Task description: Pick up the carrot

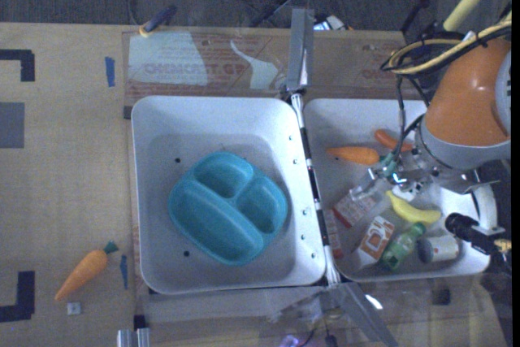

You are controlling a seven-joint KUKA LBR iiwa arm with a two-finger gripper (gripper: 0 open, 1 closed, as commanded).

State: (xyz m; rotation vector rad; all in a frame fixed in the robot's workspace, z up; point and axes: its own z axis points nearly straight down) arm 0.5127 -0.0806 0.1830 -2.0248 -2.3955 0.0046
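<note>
An orange carrot [353, 153] lies on its side in the right bin [325, 122], near that bin's left wall. A second carrot [81, 273], with a green top, lies on the bench outside the bins at the lower left. My gripper [396, 175] hangs low in the right bin, just right of the first carrot's thick end and above a yellow banana [414, 210]. The grey wrist and orange band [465, 97] hide the bin's right side. Nothing shows clearly held in the gripper.
The left bin [154, 126] holds a blue divided plate [229, 207]. Beside the gripper in the right bin lie a small orange-red piece [388, 140], a clear packet [356, 206], an orange carton [374, 239], a green bottle [403, 246] and a white can [443, 248].
</note>
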